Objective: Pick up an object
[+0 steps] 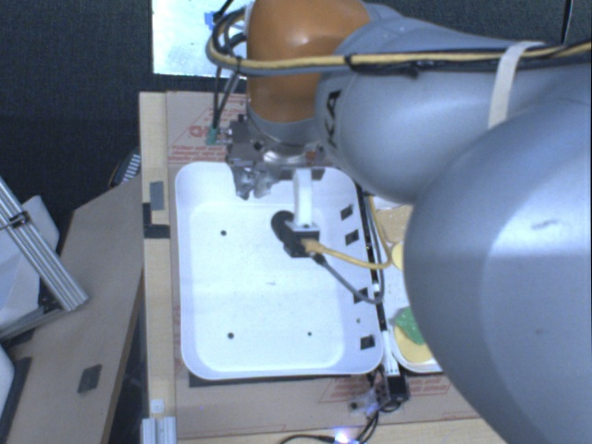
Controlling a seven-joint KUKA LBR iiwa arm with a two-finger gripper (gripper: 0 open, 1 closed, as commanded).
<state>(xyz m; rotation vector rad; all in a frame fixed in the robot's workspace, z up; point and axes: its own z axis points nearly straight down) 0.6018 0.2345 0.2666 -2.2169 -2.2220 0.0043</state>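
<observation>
The left bin has a white floor with a few dark specks. Just right of it, the right bin, mostly behind the arm, holds a green object on a yellow object. The tool hangs over the left bin's far corner; I cannot tell whether it is spread or pressed together. A tan worktop lies under the left bin, with a dark wall beyond.

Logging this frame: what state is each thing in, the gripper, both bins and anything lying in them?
Two-finger gripper: low over the left bin's far end; a hold cannot be told.
Shallow white bin on the view's left: flat on the bench, uncovered.
Shallow white bin on the view's right: largely hidden under the arm.
Green and yellow object: lying in the right bin's near corner, partly hidden.
</observation>
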